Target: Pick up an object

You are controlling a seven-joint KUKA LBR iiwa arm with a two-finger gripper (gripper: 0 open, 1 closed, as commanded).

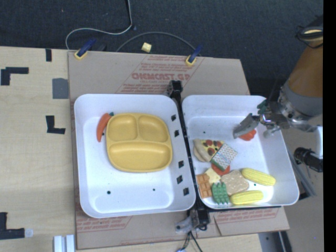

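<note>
Cardboard covers the surface (pixel 157 72) beneath two white bins. At the right bin (pixel 273 156), the pincer (pixel 251 127) hangs over its upper part, clenched on a small red-orange object (pixel 248 136); pizza slice (pixel 207 148) and corn cobs (pixel 257 177) lie below.

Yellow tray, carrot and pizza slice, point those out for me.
yellow tray (pixel 139 142), camera view, middle divider.
carrot (pixel 102 127), camera view, middle of its orange body.
pizza slice (pixel 206 149), camera view, topped face.

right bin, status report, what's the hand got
Hand over right bin, near a red piece; hold unconfirmed. Toy food pile lies apart, nearer the front.
</note>
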